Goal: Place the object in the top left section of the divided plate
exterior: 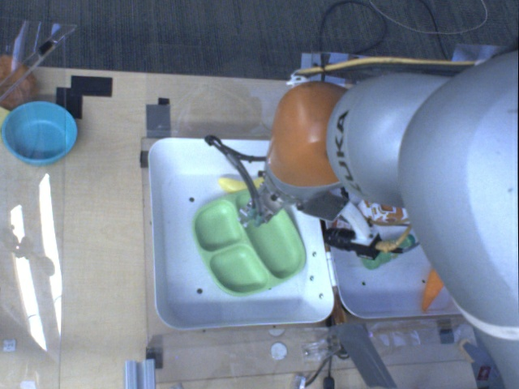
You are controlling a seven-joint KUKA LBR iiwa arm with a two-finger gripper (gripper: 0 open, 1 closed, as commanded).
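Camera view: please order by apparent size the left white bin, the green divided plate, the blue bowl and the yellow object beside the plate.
1. Shallow white left bin
2. Green divided plastic plate
3. Round blue bowl
4. Yellow object, partly hidden under the arm, so its full size is unsure.

The green divided plate (247, 245), three sections, lies flat in the left white bin, directly beneath the jaws. A yellow object (236, 185) lies just beyond the plate's rim, up-left of the jaws.

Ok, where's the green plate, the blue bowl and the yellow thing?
green plate (220, 221): camera view, floor of its left section.
blue bowl (38, 132): camera view, inside bottom.
yellow thing (233, 185): camera view, its visible end above the plate.
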